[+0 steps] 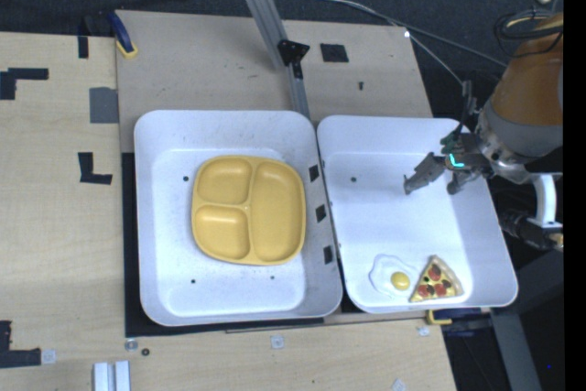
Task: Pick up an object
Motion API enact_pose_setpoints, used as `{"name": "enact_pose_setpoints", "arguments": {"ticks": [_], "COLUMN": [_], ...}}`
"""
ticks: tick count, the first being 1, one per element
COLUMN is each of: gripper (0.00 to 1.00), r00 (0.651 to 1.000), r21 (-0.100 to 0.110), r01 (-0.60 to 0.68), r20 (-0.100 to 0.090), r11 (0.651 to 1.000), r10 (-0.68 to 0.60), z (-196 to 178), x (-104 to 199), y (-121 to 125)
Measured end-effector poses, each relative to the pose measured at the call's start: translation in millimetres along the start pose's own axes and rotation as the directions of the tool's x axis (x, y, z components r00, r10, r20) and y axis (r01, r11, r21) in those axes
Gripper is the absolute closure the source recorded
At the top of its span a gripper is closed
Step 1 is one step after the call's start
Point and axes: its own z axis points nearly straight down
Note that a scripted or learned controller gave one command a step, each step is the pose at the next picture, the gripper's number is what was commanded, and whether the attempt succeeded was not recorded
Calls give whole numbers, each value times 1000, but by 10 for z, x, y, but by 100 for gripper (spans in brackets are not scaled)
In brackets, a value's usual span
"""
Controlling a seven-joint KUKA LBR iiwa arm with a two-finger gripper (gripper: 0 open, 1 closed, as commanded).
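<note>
- The gripper [438,178] is seen over the right bin's [366,142] far right part, fingers spread open with nothing between them.
- The fried egg [392,276] and pizza slice [436,280] lie at that bin's near edge.
- Nothing is judged picked; descent, grasp and lift remain.

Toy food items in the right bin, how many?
2. A fried egg near the bin's front edge, and a pizza slice just right of it, close beside it. The end effector hangs over the right bin's far half, away from both.
</note>
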Motion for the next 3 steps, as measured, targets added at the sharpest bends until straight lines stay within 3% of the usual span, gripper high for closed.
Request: {"name": "enact_pose_setpoints", "arguments": {"ticks": [1,3], "gripper": [0,0], "r00": [1000,1000], "r21": [-2,4], "r01": [0,-1], "r20": [0,0], "r11": [1000,1000], "r10": [0,1], "z": [-5,1156], "x": [0,60], "y": [4,-2]}}
